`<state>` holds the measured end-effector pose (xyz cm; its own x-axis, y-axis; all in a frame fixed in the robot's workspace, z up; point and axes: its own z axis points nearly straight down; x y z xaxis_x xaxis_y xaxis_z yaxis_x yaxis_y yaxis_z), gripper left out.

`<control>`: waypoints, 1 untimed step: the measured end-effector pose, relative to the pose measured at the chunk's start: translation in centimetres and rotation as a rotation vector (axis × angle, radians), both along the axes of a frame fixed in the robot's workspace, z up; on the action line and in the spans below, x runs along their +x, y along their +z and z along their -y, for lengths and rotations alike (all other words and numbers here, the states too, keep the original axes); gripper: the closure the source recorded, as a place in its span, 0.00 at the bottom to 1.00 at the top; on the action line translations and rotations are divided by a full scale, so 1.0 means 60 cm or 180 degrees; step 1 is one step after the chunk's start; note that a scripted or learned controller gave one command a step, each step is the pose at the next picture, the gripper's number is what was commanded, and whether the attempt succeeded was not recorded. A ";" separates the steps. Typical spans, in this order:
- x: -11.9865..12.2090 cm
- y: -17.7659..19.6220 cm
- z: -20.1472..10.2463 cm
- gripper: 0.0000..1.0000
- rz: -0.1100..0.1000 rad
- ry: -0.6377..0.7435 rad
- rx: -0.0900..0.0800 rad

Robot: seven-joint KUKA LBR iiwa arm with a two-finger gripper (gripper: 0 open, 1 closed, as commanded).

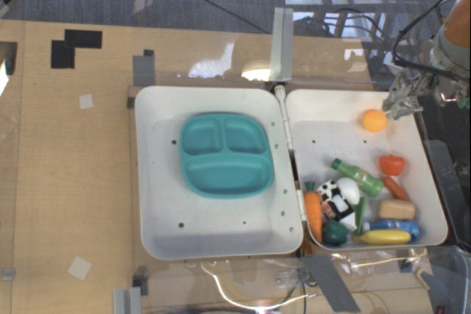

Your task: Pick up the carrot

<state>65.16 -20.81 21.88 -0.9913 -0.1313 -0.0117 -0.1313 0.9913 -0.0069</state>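
The near edge of the right bin (434, 228) holds a crowded cluster: a yellow banana (383, 237), a dark green item (335, 233), a black-and-white toy (341, 196) and a green bottle (358, 176). The carrot (314, 212) lies at the near-left corner of this bin, long axis running near to far, against the left wall and touching or just beside the black-and-white toy. A second slim orange piece (397, 188) lies toward the right side; treat the left one as the target.

The left bin carries a teal divided plate (226, 155).

The pincer (402, 101) hangs at the far right corner, beside an orange ball (374, 120), well apart from the carrot; its opening cannot be told.

Recommended approach: travel near and left, turn the pincer to close across the carrot's width, and descend at its far half, where the wall and the toy leave the most clearance.
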 end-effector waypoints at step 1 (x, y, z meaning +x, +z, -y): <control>0.003 -0.001 -0.011 0.00 0.0000 0.0028 0.0011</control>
